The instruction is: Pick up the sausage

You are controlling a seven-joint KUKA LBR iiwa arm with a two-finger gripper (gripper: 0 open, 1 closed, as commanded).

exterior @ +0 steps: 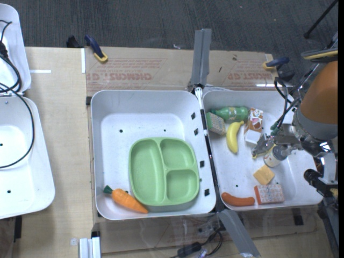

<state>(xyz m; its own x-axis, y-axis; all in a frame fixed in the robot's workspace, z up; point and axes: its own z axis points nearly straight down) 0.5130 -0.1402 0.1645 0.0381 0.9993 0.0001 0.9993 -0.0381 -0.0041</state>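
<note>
Wooden bench [59, 219] bearing two white bins [107, 112]

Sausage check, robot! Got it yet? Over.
Not yet. Gripper mid right bin, above cheese. Sausage lies free at bin's near edge, beside red packet. Path clear.

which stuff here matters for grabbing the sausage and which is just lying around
For the job:
sausage, right bin's front left corner
gripper, above that bin

Lying about:
banana
green bottle
cheese wedge
carrot
green divided plate

Bright even light, soft shadows, sharp
</note>
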